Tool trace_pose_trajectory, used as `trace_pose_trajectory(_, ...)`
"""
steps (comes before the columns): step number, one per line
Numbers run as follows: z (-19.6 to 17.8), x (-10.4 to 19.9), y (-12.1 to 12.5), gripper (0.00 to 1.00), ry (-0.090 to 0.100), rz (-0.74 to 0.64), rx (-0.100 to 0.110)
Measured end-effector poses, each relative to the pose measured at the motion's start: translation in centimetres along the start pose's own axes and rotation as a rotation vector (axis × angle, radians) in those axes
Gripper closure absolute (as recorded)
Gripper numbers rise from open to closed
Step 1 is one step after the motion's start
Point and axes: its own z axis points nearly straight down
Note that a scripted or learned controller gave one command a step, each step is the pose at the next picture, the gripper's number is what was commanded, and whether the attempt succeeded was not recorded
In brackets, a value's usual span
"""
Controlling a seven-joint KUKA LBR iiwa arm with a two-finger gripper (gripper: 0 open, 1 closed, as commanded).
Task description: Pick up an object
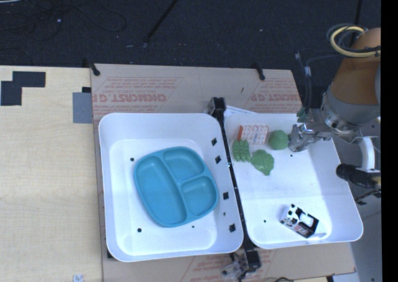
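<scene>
Robotics lab: bench point(43, 169) with 2 white bins point(118, 127), floor cables point(93, 1).

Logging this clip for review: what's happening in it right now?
The robot arm reaches in from the right, its gripper low over the right bin, beside a green ball. Nothing is visibly between the jaws. Nearby lie two green toys and a small patterned box; a black-and-white item sits near the front. The left bin holds a blue divided plate.
</scene>
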Motion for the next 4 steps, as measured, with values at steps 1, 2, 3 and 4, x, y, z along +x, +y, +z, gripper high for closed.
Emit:
trace_pose_trajectory(1,-2.6,-0.1,0.0,1.00,0.001,0.001,0.003)
trace_pose_trajectory(2,-1.2,5.3,0.6,1.00,0.004,-0.003,0.007)
trace_pose_trajectory(3,-0.3,11.4,1.5,1.00,0.004,-0.003,0.008)
trace_pose_trajectory(4,0.7,16.7,2.3,1.00,0.003,-0.003,0.008)
